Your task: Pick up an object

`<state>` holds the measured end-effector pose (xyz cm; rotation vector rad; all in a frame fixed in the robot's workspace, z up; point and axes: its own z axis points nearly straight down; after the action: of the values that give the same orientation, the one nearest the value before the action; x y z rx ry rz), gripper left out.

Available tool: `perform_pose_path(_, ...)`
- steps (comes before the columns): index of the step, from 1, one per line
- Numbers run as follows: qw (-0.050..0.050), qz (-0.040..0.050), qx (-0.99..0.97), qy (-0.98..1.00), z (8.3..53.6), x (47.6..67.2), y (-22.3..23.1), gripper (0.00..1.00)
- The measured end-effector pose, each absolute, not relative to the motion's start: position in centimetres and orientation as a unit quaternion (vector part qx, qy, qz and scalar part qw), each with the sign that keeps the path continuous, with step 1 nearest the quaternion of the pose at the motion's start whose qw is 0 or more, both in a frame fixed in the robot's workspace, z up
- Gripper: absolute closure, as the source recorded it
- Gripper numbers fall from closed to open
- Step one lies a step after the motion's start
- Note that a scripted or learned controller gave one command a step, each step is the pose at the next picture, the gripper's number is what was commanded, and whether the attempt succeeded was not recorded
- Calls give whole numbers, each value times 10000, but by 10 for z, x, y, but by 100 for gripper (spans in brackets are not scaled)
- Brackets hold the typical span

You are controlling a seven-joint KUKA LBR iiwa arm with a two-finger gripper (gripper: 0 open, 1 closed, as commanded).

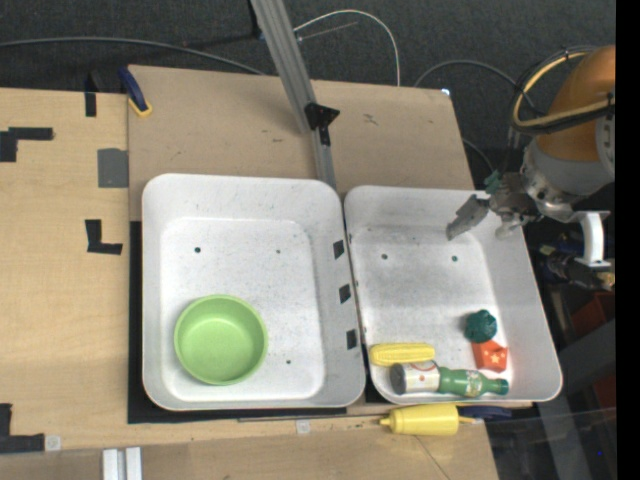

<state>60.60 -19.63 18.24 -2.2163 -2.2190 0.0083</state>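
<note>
Jaws: state cannot be told — the gripper (478,214) shows as a grey wedge over the upper right part of the right bin (420,268), and nothing is seen held in it.

Arm (570,118): grey with orange band, reaching in from beyond that bin's right rim; the gripper hangs near the rim, well apart from every object, which suggests an approach not yet committed to a target.

Contents of the right bin, all gathered in its near right corner, likely where loose items slide or get dropped:
- green lump (481,323) — small, roundish, no clear axis.
- orange piece (490,356) — just below the green lump, close to touching it.
- corn (402,353) — yellow, lying flat, long axis across the bin, parallel to its near rim.
- bottle (450,380) — green with a white and red label, lying on its side just below the corn; long axis also along the near rim, the label end pointing towards the left bin (240,208), the green end towards the right rim.

Left of the right bin: the left bin, holding a green bowl (220,339), upright, in its near left part.

Outside the right bin, just past its near rim: a yellow bottle (423,421) lying on the bench
</note>
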Motion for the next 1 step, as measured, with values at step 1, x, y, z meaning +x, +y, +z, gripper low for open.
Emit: perform_pose_path(1,23,22,-7062,-7080,135,610,-190,0)
